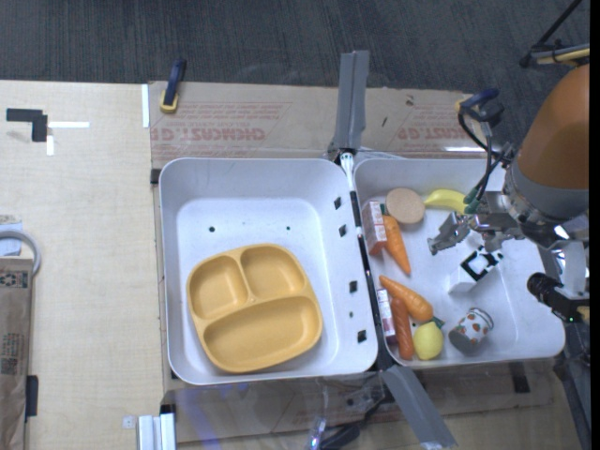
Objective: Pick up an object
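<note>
Step in hand looks like approach/selection, nothing picked yet: the gripper (466, 242) hangs over the right bin (525, 345) w/ nothing visibly between its fingers, but whether it's spread or closed I can't tell at this res, the metal bits & a small black-white bracket blur together. The arm (553, 157) comes in from the right edge, orange band uppermost, grey wrist below it, tool pitched down & toward the bin's middle; cables loop above the wrist. Candidates, all relative to the gripper: a yellow banana (444, 198) just up from it, near the bin's far wall; a tan round disc (406, 205) up-left, beside the banana; an upper carrot (396, 243) to the left, lying at a slant next to a red-white packet (374, 227); a second carrot (406, 298) down-left, w/ another one (402, 329) running along the divider; a lemon-like yellow fruit (428, 341) below-left, touching that carrot's end; a small grey-white-brown mug-like item (471, 329) below, near the front wall. Far left, well apart, the left bin (178, 251) holds a yellow divided plate (255, 306). Next move, my guess: pick the closest free target, prob. banana or the item below, centre over it, descend straight, close. Banana sits by the wall, so clearance there is tight.
</note>
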Robot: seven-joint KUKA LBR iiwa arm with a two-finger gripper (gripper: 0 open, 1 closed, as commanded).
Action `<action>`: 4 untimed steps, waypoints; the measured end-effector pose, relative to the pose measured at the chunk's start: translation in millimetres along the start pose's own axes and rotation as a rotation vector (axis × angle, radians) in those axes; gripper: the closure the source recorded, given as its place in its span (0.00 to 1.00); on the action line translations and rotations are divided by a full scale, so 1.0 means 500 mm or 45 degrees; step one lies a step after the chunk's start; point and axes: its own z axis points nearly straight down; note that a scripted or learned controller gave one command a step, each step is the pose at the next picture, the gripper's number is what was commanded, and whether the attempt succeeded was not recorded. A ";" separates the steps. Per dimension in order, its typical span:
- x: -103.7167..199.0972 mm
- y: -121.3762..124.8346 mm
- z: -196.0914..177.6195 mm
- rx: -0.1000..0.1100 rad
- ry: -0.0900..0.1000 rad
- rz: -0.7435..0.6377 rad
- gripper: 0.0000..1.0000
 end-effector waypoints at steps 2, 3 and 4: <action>0.003 -0.083 0.249 -0.015 -0.009 -0.283 0.00; 0.051 -0.086 0.054 -0.006 -0.002 -0.454 0.00; -0.011 -0.088 0.205 -0.004 -0.001 -0.807 0.00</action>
